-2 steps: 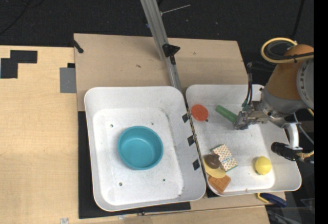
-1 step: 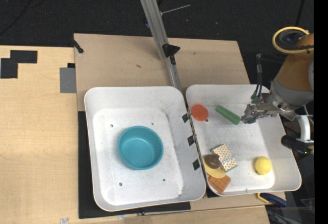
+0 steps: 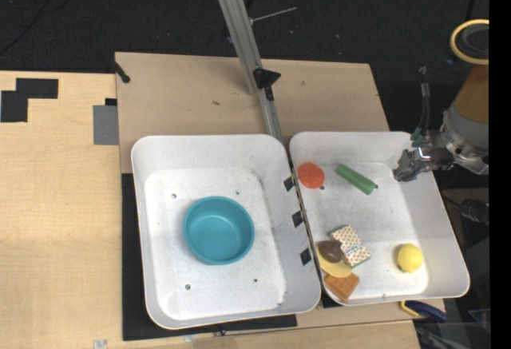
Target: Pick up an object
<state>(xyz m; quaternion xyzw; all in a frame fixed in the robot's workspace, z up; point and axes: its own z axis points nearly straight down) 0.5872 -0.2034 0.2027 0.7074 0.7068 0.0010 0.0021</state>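
While nothing is gripped, read as follows.
Gripper [image 3: 405, 168]: right bin's [image 3: 447, 259] far right rim; opening cannot be told; holds nothing.
Nearest target: green plastic cylinder [image 3: 355, 179], just left; you approach squarely.

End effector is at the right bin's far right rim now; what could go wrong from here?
1. The end effector sits at the rim of the right bin, so a straight descent may strike the wall.
2. The green stick, the nearest item, looks round and may roll away.
3. The checkered block, the brown piece and the orange piece lie clustered, so a grasp there may catch several or slip.
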